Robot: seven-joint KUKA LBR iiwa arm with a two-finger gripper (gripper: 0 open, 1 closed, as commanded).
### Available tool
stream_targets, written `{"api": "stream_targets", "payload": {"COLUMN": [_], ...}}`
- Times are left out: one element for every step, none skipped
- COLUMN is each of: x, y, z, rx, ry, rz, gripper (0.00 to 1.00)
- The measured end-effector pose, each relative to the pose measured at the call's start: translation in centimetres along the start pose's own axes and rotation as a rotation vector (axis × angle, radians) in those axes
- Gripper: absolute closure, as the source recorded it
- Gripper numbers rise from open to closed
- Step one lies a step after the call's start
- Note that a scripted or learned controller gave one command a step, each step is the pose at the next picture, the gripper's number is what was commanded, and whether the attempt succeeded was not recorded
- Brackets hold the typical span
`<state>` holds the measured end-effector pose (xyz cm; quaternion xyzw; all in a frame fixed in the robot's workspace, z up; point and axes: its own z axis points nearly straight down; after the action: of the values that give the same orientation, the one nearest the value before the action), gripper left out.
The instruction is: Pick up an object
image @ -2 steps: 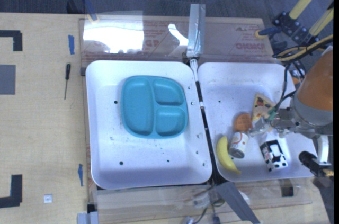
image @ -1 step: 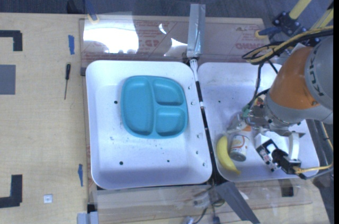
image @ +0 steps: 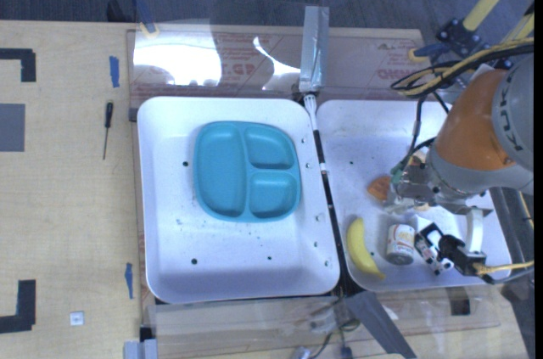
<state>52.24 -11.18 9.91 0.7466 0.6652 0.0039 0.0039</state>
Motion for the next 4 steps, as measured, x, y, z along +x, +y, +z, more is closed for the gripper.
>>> {"api": "stream_targets", "payload": {"x": [0.0,1.3,1.4,1.7], "y": [0.0,5.8,5.9,5.2], "z": [0.1,1.3,0.1,1.2], "rx": [0.002,0.005,0.002,0.002], "ry": [0.000,-0.001,-0.001,-0.002], "rz": [0.001,0.124,0.121,0.598], "gripper": [0.00,0.00,1.00,1.00]}}
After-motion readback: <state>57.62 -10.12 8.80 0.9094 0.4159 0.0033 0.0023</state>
